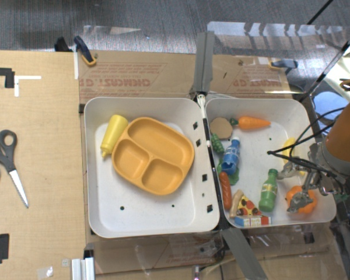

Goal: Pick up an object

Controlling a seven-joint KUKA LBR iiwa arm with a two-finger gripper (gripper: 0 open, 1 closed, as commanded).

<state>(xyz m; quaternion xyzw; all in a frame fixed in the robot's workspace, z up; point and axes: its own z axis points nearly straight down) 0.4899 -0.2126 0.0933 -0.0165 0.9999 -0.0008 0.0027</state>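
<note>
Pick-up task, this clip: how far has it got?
Done: the gripper is down in the right bin, over an orange toy near its right wall. In hand: closing on that toy; a grip isn't visible. Left: securing and lifting it. The green bottle lies untouched.

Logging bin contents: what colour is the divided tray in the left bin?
Orange-yellow, as the camera view shows the divided tray.

The divided tray lies in the left bin with a bottle touching its left edge, while the right bin holds the carrot behind the upright bottle.
</note>
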